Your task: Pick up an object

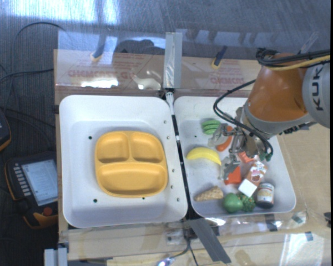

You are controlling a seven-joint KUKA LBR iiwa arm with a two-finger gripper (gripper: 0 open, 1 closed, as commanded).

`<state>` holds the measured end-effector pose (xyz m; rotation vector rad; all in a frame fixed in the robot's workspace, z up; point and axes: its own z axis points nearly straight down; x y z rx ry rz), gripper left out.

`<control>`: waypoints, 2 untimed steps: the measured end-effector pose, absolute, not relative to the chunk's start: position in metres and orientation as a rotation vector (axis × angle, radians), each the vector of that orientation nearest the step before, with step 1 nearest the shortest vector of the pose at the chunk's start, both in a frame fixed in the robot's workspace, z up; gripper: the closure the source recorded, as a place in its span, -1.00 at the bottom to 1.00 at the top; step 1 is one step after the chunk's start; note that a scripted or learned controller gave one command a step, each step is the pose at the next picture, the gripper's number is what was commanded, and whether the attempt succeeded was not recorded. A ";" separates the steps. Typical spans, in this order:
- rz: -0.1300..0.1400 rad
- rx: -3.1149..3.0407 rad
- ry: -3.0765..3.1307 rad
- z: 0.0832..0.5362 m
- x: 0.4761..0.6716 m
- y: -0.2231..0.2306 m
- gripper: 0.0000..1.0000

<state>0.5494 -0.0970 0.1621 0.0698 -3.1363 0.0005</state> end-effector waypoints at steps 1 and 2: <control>-0.001 -0.046 -3.149 0.089 0.580 -0.094 -1.00; 0.000 -0.048 -3.153 0.097 0.583 -0.094 1.00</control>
